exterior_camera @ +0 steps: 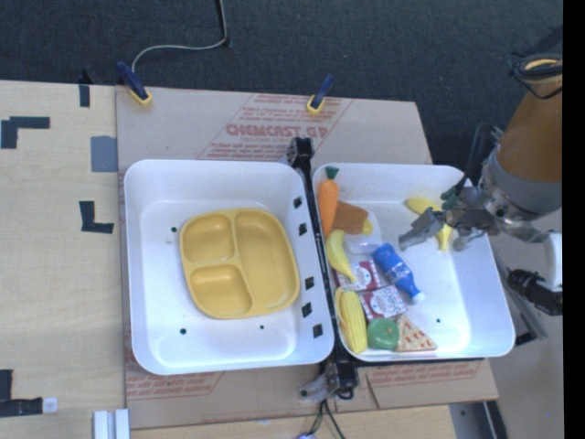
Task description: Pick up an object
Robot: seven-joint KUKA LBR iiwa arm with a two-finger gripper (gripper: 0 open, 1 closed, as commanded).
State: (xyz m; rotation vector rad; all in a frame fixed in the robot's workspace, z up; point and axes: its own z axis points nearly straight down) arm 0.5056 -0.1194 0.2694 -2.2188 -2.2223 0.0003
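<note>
Right now the gripper [437,228] hangs w/ fingers spread open, nothing btwn them, over the right bin's [475,337] far right. Yellow toy [420,206] sits just beside; fingers may knock it away.

Both white bins, the left bin [151,273] and the right bin [475,309], look like smooth moulded plastic with a soft sheen. The yellow divided tray [239,262] has a matt plastic look. Under the bins lies brown cardboard [228,126], dull and printed in red, on a pale wood-grain bench [55,273]. Beyond it the dark floor covering [384,26] looks rough, like carpet. The gripper [439,227] appears as dull grey metal, and the arm [539,144] above it has a smooth orange band. To the left of the fingers, the blue bottle [398,271] looks glossy, the carrot [329,207] and corn cob [352,318] like matt toy plastic.
</note>
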